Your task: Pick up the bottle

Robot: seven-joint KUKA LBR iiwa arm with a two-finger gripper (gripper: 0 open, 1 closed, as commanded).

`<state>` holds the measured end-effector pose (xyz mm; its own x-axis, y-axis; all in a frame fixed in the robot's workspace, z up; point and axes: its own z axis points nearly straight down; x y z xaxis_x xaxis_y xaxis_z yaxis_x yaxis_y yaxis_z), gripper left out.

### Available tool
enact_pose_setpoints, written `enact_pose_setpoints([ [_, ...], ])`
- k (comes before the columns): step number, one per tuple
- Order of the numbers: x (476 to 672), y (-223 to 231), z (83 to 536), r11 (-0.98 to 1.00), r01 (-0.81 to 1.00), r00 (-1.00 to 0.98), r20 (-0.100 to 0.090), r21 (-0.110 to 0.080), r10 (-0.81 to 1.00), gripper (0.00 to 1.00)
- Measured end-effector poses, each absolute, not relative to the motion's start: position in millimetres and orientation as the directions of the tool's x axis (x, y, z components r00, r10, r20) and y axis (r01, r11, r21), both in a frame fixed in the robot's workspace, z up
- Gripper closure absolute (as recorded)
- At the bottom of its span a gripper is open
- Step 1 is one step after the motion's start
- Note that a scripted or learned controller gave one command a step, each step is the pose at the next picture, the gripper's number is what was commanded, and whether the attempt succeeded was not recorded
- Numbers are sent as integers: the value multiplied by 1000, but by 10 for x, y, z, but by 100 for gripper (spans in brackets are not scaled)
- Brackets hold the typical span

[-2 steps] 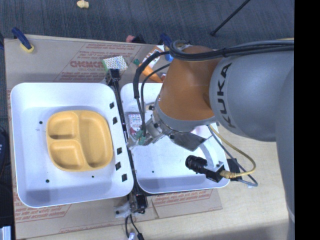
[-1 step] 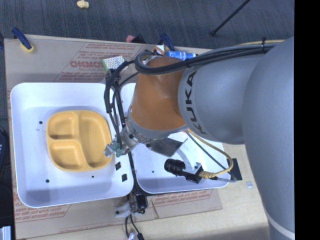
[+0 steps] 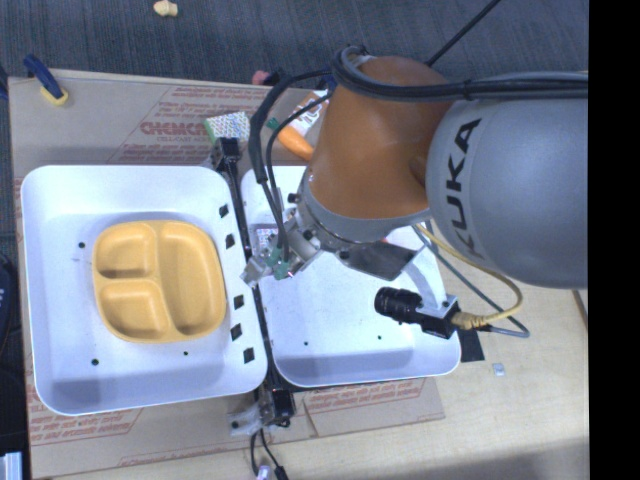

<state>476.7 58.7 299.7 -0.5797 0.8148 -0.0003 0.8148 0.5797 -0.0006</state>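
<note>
Orange and grey metal of the arm [image 3: 400, 158] covers much of the right bin [image 3: 340, 363], hanging low over its left half. Below the wrist, the hand [image 3: 280, 260] sits close to the divide between the two bins, just above the white floor. Whether it is wide, narrow or holding anything I cannot tell; the wrist hides too much of it.

A small patch of orange and white [image 3: 298, 133] peeks out behind the arm at the far edge of the right bin. That may be the bottle, but too little is visible to be sure, and the arm masks the rest of that area.

In the left bin [image 3: 60, 198] lies a yellow divided tray [image 3: 158, 278], well apart from the hand. A black cable plug [image 3: 400, 306] hangs near the arm's lower right.

Judging from this, the pick looks unfinished: nothing is visibly lifted or clasped. What remains is a secure grasp on the bottle and a raise clear of the bin.
</note>
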Motion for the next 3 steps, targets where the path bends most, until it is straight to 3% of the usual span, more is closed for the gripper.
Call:
enact_pose_setpoints([
  [1,4759,1159,2679,710,704,-710,2,-3,704,100],
  [2,4760,1119,2589,766,642,-766,3,-4,642,100],
  [3,4763,1164,2934,747,665,-747,1,-1,665,100],
])
